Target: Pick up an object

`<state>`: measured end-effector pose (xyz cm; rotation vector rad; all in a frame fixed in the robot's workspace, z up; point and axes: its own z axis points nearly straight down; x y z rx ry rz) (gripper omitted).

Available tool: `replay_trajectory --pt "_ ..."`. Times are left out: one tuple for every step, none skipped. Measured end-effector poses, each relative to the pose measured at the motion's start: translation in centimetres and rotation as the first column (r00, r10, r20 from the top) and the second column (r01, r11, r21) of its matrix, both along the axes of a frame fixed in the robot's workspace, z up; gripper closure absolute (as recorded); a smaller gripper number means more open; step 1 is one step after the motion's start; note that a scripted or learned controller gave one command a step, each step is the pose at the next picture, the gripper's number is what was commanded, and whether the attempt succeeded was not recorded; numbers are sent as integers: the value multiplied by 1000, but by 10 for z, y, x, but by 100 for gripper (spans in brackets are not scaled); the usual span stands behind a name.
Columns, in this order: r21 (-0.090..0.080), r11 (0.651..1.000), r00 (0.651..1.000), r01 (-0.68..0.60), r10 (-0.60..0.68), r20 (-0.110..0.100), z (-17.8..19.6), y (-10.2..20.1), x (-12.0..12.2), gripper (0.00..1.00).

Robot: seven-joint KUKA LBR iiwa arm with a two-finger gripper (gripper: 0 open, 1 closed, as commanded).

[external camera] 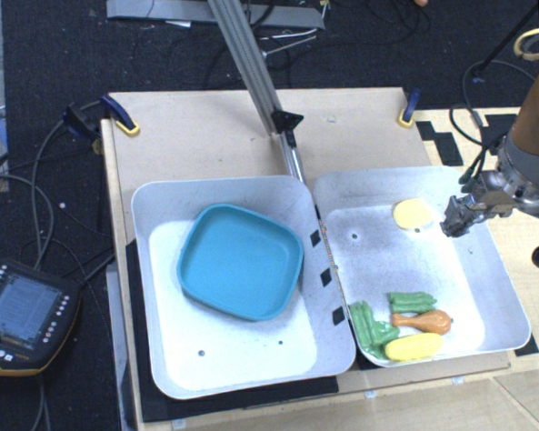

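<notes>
Grey and dark, the claw hangs over the right bin near its far right edge; at this size I cannot tell how wide it stands, and nothing shows in it. Nearest is a pale yellow disc, just beside the claw toward the bin's far edge, lying flat and alone. That looks the easiest pick: centre over it and come straight down, since a flat thing slips from a shallow bite. At the bin's near edge, 4 toys crowd together: green beans, a brown drumstick, a green pod and a yellow piece. A blue plate fills the left bin.
</notes>
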<state>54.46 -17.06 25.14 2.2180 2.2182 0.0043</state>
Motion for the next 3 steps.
replay_trajectory --pt "2 1000 1000 -5 5 -5 -6 58 9 100" --pt "3 1000 1000 -5 5 -6 -18 112 6 100" --pt "2 1000 1000 -4 4 -6 -28 164 2 100"
